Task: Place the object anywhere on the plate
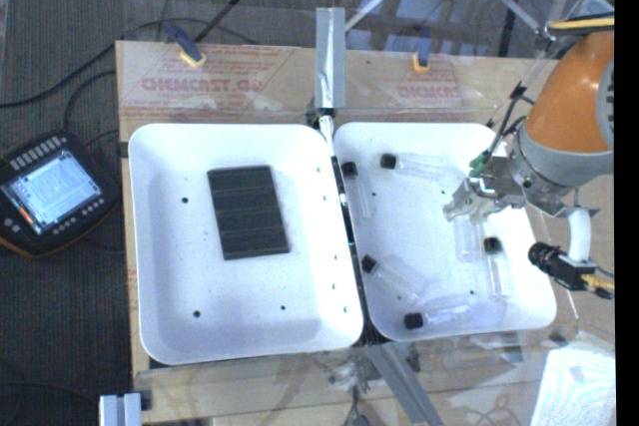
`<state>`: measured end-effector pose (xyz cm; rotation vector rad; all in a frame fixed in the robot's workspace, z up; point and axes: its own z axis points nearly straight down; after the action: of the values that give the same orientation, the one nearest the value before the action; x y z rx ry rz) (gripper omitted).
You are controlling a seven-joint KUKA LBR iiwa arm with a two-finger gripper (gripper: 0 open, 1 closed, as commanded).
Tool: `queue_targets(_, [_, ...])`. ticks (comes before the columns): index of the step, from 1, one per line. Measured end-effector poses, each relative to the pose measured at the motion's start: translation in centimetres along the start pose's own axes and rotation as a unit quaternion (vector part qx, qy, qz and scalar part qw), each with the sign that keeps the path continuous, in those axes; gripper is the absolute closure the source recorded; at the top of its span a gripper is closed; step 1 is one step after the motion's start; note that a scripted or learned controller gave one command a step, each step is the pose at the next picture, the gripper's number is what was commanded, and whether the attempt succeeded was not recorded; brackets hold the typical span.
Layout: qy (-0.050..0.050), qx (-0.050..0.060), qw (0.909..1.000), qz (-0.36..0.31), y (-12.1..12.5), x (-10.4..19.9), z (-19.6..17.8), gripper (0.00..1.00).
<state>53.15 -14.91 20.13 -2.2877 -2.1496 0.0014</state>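
You are looking down on two shallow white bins side by side: the left bin (160,314) and the right bin (519,309), which meet along a dark seam in the middle of the bench. In the left bin, a dark, ribbed rectangular plate (249,212) lies flat on the floor, a little above the middle and turned slightly off square with the walls. The things to be moved are in the right bin: several clear plastic vials with black caps, lying on their sides and hard to pick out against the white. One vial (419,164) lies near the far wall with its cap to the left, another (392,275) sits low near the centre seam, a third (437,315) rests along the near wall, and a fourth (492,266) lies roughly upright in the view near the right wall. A loose black cap-like piece (348,169) sits close to the seam. The grey arm with its orange band (569,105) comes in from the right, and its two-finger gripper (469,203) sits over the right-hand part of the right bin, near the fourth vial. You cannot tell from this angle how its jaws are set, or whether anything is in them. A handheld control pendant with a lit screen (50,190) lies on the floor to the left of the bench.
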Motion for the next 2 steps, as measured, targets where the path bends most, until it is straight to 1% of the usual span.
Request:
queue_targets(1, [-0.001, 0.001, 0.9963, 0.086, 4.6, 8.7, 1.5, 1.0])
queue_targets(2, [-0.001, 0.001, 0.9998, 0.021, 1.4, 14.9, 1.9, 1.0])
